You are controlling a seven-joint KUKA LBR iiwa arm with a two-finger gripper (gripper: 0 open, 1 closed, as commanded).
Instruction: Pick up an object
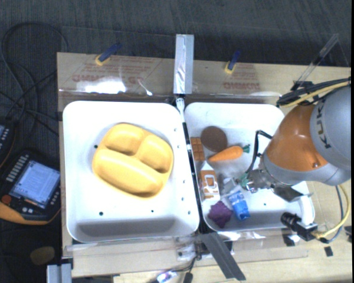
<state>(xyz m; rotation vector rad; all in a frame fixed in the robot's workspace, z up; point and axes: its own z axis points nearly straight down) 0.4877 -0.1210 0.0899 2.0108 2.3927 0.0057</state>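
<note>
We judged the tool (248, 180), its state untellable, should drop squarely over the carrot (226, 154) near the right bin's (271, 112) middle, avoiding neighbours.

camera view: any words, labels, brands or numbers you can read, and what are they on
"KU": large dark letters on the arm's grey housing, running down its side and cut off at the edge; likely the start of the brand name.
Red print on the clear plastic sheet behind the bins: blurred, unreadable.
Orange and white packet in the right bin: print too small to read.
Handheld pendant screen left of the bench: display too blurred to read.
</note>
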